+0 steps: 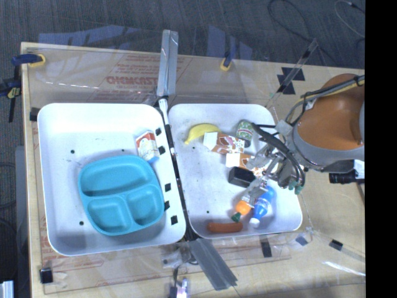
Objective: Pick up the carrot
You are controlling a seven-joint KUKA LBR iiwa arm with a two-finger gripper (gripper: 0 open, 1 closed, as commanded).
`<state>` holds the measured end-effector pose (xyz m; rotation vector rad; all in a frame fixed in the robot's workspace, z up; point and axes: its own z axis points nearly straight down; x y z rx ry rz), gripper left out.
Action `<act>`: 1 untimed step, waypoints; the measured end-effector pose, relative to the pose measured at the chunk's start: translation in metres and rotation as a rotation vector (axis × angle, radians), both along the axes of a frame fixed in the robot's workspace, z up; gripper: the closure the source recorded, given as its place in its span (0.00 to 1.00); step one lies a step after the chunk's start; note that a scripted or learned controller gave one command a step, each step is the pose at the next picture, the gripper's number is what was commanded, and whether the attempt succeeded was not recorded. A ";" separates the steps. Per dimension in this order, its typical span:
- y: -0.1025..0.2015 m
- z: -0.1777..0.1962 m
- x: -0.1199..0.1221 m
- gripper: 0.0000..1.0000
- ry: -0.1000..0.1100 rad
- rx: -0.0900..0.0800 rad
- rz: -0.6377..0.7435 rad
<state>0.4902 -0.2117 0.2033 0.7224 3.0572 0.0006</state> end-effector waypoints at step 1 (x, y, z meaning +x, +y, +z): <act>0.003 -0.115 -0.007 0.00 0.001 0.001 0.065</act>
